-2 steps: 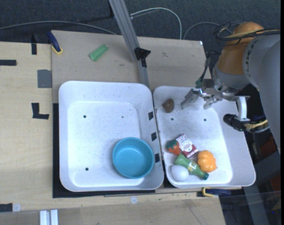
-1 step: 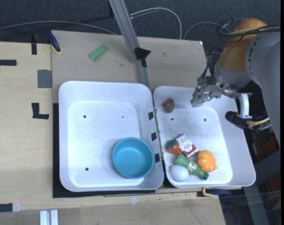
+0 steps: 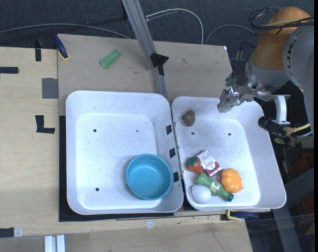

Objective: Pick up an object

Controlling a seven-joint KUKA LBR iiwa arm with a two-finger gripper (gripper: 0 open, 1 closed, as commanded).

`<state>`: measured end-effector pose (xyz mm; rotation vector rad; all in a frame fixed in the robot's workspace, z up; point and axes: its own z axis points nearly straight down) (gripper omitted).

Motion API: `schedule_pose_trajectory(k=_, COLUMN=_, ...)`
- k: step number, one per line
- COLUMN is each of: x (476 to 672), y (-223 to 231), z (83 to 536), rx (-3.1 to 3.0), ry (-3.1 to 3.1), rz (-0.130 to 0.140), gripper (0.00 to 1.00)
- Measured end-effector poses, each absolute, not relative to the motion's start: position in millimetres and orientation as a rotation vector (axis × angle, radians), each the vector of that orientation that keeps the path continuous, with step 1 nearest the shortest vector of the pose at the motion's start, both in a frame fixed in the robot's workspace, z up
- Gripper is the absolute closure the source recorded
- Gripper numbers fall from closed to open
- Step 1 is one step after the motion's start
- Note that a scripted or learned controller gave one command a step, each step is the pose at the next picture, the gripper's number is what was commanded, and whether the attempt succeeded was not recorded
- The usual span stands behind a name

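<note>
The claw (image 3: 225, 103) is being held above the far right corner of the right bin (image 3: 266, 156), and whether it is open or closed cannot be told. No object is being seen between its fingers. Small objects (image 3: 214, 177) are lying grouped in the near part of this bin, and a brown piece (image 3: 188, 118) is lying near its far left corner.

Both bins (image 3: 74, 140) white, faint dark speckle. Bowl (image 3: 149, 176) in left bin: blue, lighter blue inside. Right bin (image 3: 253, 140): brown roundish lump (image 3: 188, 118); small carton (image 3: 207, 162) red and white; green bottle (image 3: 213, 186); orange pumpkin-like toy (image 3: 232, 180); white egg (image 3: 201, 193); small red-orange piece (image 3: 193, 165) with green top. Bench (image 3: 201, 67) tan, black tape marks at left. Green block (image 3: 110, 59) on bench. Arm (image 3: 285, 41) grey, orange band. Gripper (image 3: 225, 103) silver-grey. Pole (image 3: 140, 30) grey.
</note>
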<state>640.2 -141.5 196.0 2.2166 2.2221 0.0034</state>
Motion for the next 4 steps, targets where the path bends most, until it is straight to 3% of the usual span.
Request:
schedule_pose_trajectory(k=1, x=641.1, y=-141.3, z=245.0, rx=2.217, ry=2.221, rz=0.003, gripper=1.0)
schedule_pose_trajectory(k=3, x=602.0, y=-39.0, z=221.4, rx=2.217, ry=2.231, rz=-0.003, gripper=1.0)
schedule_pose_trajectory(k=4, x=571.5, y=17.1, z=220.2, rx=2.217, ry=2.232, rz=-0.002, gripper=1.0)
